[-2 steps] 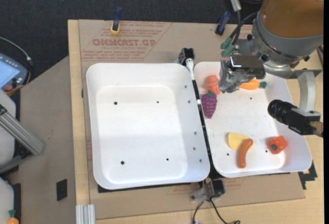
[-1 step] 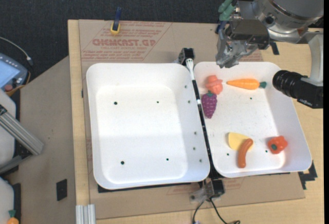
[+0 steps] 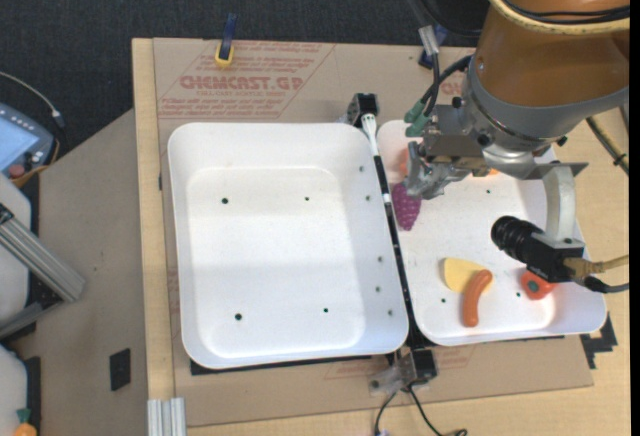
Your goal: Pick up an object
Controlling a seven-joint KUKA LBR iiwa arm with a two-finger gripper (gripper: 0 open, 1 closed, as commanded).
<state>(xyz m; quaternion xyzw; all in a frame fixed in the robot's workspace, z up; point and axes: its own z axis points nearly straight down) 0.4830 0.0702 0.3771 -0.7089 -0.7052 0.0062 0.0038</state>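
My gripper (image 3: pixel 424 182) hangs low over the left side of the right bin (image 3: pixel 500 324), close to the wall shared with the left bin. A purple knobbly object (image 3: pixel 407 209) lies directly beneath its tip, touching or nearly touching it. A small orange-pink item (image 3: pixel 404 161) peeks out just behind the gripper. Nearer the front lie a yellow wedge (image 3: pixel 457 273) and an orange sausage-shaped piece (image 3: pixel 475 296). A small red-orange object (image 3: pixel 537 286) sits at the right.
The left bin (image 3: pixel 270 234) lies beside the right one, and their rims meet under the gripper. Black clips (image 3: pixel 362 109) hold the bins at the back and front. A blue and yellow clamp (image 3: pixel 227 46) stands on the cardboard's far edge.
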